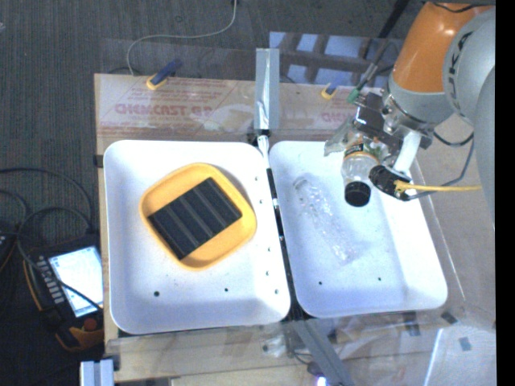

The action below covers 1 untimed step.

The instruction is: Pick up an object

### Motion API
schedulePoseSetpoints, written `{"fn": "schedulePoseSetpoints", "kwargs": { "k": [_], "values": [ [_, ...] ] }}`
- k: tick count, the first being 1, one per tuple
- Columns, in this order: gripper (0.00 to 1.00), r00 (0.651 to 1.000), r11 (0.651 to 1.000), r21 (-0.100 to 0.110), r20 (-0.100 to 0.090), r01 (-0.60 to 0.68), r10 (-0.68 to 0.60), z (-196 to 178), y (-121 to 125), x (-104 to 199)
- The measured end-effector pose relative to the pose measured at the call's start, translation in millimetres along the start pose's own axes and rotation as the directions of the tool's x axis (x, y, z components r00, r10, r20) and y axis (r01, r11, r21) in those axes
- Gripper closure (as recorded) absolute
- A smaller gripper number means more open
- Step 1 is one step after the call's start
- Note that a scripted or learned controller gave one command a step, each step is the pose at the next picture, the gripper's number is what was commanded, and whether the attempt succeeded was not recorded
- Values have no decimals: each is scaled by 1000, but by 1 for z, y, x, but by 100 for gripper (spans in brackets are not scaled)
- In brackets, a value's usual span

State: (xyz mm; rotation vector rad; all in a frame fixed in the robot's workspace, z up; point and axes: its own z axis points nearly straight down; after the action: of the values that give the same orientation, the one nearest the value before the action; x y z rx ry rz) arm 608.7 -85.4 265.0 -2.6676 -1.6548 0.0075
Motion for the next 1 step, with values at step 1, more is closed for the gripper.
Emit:
{"fn": "schedulePoseSetpoints", "kwargs": {
  "k": [1],
  "values": [
    [0, 992, 992, -1, 2, 124, -124, 49, 76, -61]
  ]
}}
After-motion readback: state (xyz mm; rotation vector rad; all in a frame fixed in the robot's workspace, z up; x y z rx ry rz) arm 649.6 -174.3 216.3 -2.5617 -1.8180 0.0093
